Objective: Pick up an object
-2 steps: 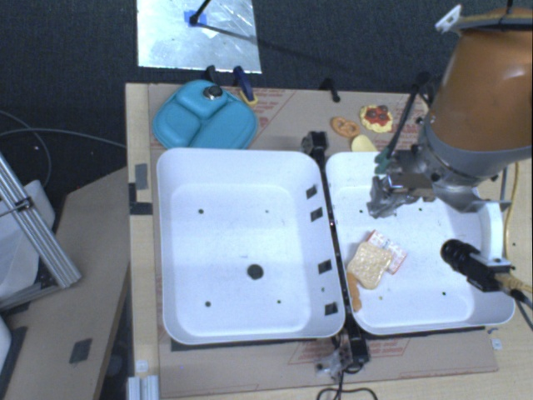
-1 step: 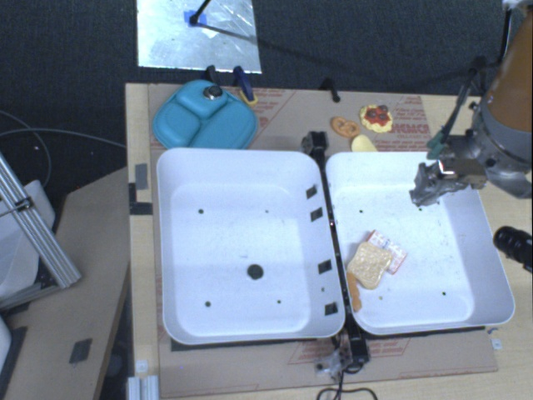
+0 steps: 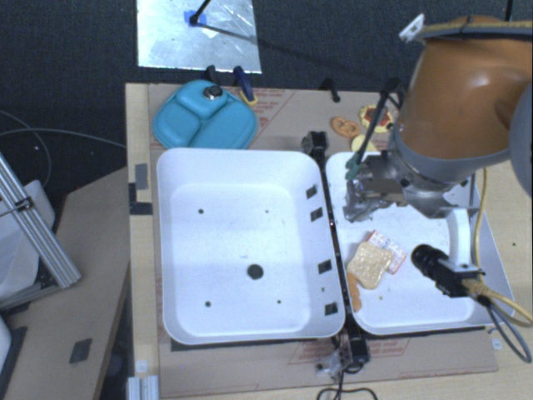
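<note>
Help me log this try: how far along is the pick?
Done: the gripper is placed over the right bin. In hand: nothing that I can see; the tan spongy piece and the small packet lie on the bin floor, nearer the camera than the gripper. Left: probably the whole grasp and lift.

Bright even overhead light, faint shadows, slightly soft focus

Tan toast-like piece [image 3: 369,264], flat, right bin [image 3: 410,308]
</note>
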### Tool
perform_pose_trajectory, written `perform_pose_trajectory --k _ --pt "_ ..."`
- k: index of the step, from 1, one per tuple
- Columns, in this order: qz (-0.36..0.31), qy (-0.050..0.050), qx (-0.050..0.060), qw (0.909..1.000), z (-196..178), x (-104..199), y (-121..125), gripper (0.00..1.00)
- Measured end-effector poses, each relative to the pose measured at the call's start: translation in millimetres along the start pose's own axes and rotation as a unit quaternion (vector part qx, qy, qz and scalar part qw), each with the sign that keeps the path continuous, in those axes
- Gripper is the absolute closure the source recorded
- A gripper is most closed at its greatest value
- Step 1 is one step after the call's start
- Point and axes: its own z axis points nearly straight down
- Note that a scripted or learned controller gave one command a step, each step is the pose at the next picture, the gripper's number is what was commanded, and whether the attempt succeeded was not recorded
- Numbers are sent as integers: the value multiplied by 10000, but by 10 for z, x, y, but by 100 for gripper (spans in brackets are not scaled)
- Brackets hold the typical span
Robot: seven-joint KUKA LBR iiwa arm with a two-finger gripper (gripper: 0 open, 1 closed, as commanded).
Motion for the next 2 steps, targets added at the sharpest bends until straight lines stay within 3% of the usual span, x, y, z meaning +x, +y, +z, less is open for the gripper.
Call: perform_pose_trajectory --k 1,2 --pt "80 -18 -30 10000 -56 -581 2 100" --pt "15 -1 -35 10000 -379 -84 4 100"
